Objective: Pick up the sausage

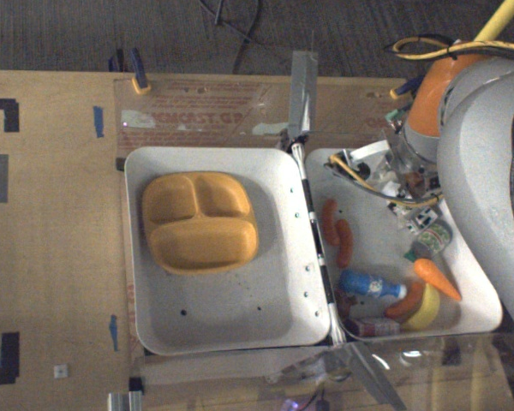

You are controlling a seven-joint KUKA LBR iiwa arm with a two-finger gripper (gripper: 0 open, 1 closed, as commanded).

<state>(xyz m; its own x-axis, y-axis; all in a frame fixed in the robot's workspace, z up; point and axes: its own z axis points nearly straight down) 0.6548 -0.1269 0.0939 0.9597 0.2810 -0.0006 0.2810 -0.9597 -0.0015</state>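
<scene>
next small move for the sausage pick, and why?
Probably shift the gripper toward the left side of the right bin to sit above the sausage. The sausage lies alone near the bin's left wall, apart from the blue bottle and carrot, while the gripper sits over the bin's upper right.

No readable text anywhere. Clear sheet [207, 116] taped to the worktop [51, 229] above the left bin carries a line of red print, too blurred to make out. Blue bottle [370, 284] in the right bin has a white label, nothing legible on it. Small red-and-white carton [374, 326] at that bin's lower edge shows print, unreadable. Green-and-white packet [432, 237] near the arm has markings, also too small to read.
</scene>
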